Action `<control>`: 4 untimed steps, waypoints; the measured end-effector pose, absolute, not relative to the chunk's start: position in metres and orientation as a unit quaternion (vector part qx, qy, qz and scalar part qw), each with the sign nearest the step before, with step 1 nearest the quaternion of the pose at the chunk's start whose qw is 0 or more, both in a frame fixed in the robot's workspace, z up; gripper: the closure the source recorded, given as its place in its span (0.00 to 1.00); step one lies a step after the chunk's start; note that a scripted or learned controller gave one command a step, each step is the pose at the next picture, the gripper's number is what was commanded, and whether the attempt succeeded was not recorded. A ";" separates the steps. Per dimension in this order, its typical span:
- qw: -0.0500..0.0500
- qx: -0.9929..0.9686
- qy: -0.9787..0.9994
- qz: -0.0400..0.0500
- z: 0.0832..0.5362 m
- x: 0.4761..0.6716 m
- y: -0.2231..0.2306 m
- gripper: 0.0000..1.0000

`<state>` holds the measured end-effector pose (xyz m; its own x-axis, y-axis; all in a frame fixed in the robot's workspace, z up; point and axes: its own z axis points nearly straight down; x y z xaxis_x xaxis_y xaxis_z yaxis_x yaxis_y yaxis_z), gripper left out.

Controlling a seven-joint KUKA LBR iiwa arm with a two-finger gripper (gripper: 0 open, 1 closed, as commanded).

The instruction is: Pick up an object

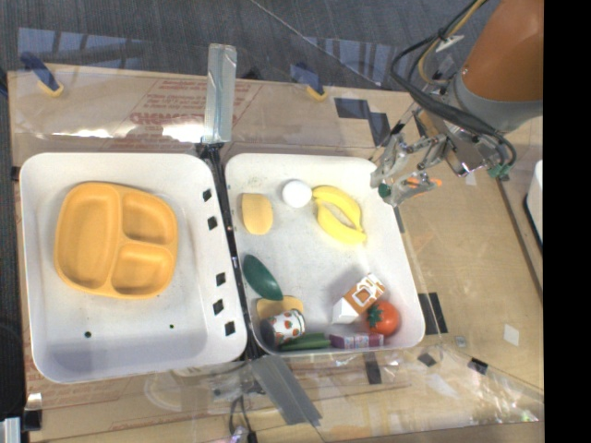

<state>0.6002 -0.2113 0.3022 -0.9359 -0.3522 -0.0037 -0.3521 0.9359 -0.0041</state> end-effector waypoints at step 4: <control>0.003 -0.331 0.944 -0.002 0.298 0.646 -0.208 1.00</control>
<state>0.6455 -0.2082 0.2977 -0.7810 -0.6246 -0.0039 -0.6245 0.7810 -0.0047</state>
